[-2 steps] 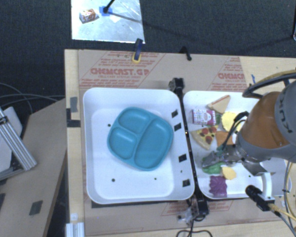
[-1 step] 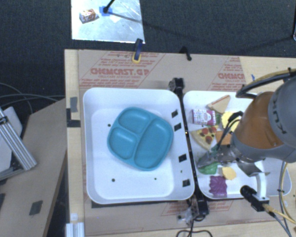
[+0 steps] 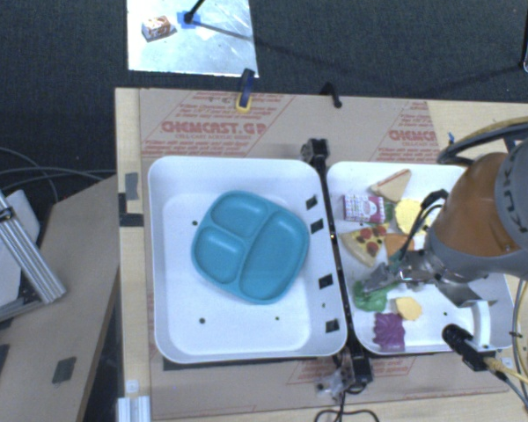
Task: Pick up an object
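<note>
The arm (image 3: 488,218) comes in from the right side of the view and bends down over the right bin (image 3: 440,345); its orange band sits above the wrist, and the grey wrist part points toward the left, to the middle of this bin. The gripper (image 3: 376,280) is low, near the bin floor, and its metal fingers (image 3: 370,282) reach to the left over a green object (image 3: 368,299); the fingers lie just over or against the upper edge of this green object, but I cannot tell how far open they are, and I cannot tell if anything is between them.

The objects for picking all lie in the right bin; a pizza slice (image 3: 363,244) is just above the gripper, a small pink and white carton (image 3: 363,207) is near the divider, a sandwich triangle (image 3: 392,184) is at the far side, and a yellow object (image 3: 408,213) is beside the arm. A small yellow piece (image 3: 408,308) lies just right of the green object; a purple object (image 3: 388,331) is near the front wall.

In the left bin (image 3: 180,323) a blue divided plate (image 3: 250,245) lies flat, about in the middle, well apart from the gripper.
</note>
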Tool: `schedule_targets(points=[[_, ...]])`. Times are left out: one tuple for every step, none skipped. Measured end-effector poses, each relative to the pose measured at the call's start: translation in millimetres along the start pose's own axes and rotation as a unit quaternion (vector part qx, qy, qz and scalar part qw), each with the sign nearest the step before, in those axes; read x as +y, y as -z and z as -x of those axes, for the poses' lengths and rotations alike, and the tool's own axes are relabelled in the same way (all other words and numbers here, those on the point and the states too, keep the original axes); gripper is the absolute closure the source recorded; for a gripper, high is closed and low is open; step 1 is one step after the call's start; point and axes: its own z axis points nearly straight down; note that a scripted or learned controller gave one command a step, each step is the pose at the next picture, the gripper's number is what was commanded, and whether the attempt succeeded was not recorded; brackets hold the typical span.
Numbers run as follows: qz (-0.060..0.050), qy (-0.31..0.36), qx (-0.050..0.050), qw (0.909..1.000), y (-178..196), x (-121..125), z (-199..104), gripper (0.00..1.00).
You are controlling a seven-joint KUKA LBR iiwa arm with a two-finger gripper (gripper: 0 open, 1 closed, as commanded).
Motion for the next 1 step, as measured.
schedule_targets(points=[[-0.001, 0.000, 0.001, 1.0000, -27.7, -0.3, -2.4, 0.00]])
